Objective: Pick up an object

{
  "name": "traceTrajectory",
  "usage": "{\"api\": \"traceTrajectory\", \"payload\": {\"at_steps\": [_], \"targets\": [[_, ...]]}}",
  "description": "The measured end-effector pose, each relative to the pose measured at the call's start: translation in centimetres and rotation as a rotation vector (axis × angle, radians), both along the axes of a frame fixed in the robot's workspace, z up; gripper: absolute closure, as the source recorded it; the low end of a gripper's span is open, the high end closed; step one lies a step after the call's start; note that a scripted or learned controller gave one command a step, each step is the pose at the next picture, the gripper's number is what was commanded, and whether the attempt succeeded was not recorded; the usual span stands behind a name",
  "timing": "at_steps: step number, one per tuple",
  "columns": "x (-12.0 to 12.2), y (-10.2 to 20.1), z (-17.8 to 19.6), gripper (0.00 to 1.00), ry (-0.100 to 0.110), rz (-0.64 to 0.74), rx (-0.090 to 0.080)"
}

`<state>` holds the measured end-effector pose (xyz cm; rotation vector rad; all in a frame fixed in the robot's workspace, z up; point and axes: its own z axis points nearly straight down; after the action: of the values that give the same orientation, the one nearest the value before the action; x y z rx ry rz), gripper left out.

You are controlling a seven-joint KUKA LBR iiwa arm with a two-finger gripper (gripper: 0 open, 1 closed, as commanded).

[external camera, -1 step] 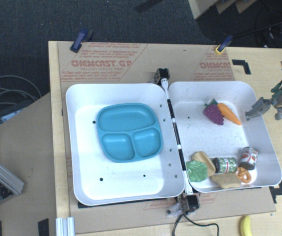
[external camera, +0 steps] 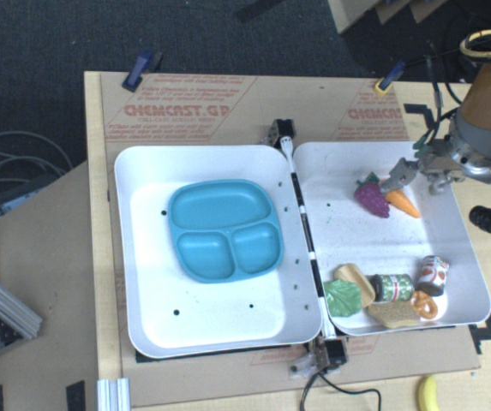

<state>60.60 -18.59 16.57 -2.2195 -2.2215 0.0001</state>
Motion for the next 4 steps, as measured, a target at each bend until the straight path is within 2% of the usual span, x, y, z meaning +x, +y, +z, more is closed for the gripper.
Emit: {"api": "traceTrajectory", "payload": {"at_steps": [1, 2, 3, 4], "targets": [[4.2, 2.8, -8.2, 0.0, -0.001, 0.0, 0.0], [4.4, 2.7, -7.0, 1.0, -0.005, 0.001, -0.003], [4.3, 2.7, -7.0, 0.0, -0.005, 0.001, -0.003], [-1.6, 5.6, -8.2, 0.0, 0.001, -0.001, 0.0]]}}
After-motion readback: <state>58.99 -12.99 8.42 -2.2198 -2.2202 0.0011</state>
